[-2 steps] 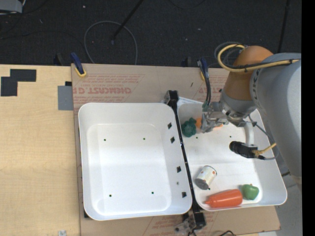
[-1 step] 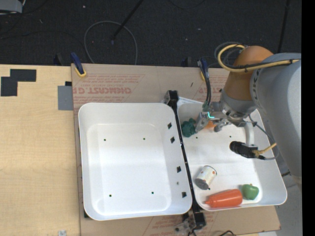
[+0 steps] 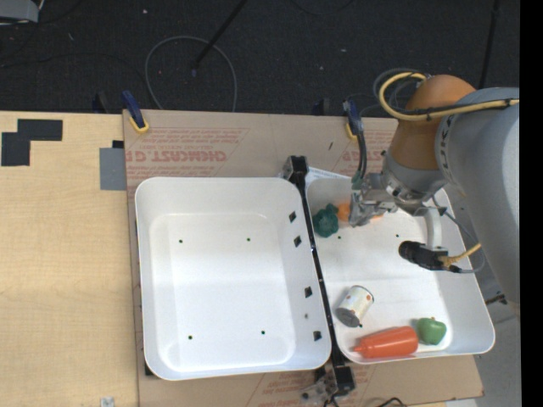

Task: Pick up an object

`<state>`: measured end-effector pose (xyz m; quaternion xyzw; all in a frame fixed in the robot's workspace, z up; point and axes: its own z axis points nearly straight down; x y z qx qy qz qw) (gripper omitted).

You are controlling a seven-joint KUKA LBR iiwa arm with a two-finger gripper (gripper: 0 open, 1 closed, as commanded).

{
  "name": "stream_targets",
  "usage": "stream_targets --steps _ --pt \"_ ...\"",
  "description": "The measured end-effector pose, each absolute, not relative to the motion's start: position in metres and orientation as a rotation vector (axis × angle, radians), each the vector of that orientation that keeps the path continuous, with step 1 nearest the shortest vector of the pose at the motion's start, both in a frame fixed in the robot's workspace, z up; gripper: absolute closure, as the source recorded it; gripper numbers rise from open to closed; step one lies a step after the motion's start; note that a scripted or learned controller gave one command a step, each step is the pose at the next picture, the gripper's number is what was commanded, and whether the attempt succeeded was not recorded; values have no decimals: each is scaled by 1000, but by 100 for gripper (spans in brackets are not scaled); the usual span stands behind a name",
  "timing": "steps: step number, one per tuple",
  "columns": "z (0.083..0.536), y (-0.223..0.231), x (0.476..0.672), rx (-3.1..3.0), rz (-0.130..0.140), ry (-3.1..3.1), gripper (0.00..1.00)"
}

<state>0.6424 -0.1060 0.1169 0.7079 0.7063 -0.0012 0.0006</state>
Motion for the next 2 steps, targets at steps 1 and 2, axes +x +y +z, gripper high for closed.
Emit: stream_targets --steps 1,2 --pt "116 -105 642 2222 -4 2219 0" --pt "86 -114 664 2228 -12 2220 0"
